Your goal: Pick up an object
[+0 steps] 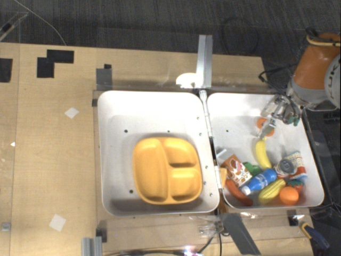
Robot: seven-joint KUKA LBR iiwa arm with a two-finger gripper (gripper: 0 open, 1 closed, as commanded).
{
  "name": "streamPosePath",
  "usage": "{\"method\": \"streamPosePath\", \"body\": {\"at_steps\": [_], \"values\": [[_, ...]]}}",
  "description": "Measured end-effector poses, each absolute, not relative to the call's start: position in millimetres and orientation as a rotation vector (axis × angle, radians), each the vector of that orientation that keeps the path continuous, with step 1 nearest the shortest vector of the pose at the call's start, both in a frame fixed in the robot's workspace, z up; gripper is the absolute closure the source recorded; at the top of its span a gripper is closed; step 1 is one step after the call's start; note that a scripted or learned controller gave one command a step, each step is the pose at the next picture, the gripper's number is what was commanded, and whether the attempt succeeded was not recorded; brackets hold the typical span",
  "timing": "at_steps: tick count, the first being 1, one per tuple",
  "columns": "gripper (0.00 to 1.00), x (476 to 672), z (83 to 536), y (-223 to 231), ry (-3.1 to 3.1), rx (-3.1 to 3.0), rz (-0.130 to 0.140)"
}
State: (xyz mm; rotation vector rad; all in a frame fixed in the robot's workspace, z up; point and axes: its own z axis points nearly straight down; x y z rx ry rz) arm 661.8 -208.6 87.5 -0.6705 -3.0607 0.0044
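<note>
The gripper (273, 119) hung over the right bin (234, 108), its finger state indeterminable, just above a banana (261, 153). A yellow divided plate (167, 169) lay in the left bin (122, 111).

Both bins (154, 103) are plain white. The left one holds a yellow-orange tray (167, 169). In the right bin lie a yellow banana (261, 153), a blue bottle (257, 181) with a white cap, an orange ball (289, 195), a brown-and-red packet (235, 169), and a bit of green. The arm (314, 68) shows an orange band on grey. The bench (48, 143) is tan, with black patches.
</note>
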Motion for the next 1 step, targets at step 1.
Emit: {"method": "streamPosePath", "body": {"at_steps": [1], "values": [[0.00, 656.1, 86.7, -202.9, -2.878, -1.278, -0.002]]}}
